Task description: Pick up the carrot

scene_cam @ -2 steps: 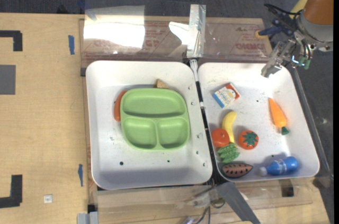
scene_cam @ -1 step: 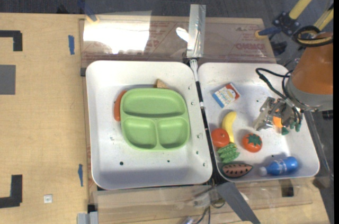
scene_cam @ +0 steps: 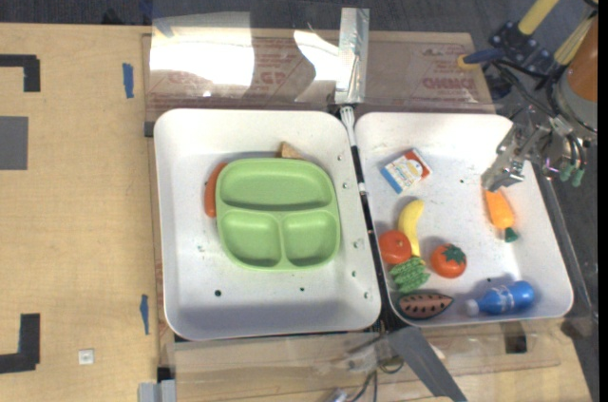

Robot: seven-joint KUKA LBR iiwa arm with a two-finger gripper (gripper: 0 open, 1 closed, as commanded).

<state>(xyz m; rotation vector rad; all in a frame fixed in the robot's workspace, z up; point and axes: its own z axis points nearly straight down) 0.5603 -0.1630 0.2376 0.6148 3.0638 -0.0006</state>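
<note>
The carrot, orange with a small green tip at its near end, lies on the floor of the right bin close to the right wall. My gripper hangs just above and behind the carrot's far end, reaching in from the right. Its fingers stand open with nothing between them, and the carrot lies apart from them on the bin floor.
Also in the right bin are a small blue-and-white box, a banana, two red tomatoes, a green vegetable, a watermelon slice and a blue bottle. The left bin holds a green divided plate.
</note>
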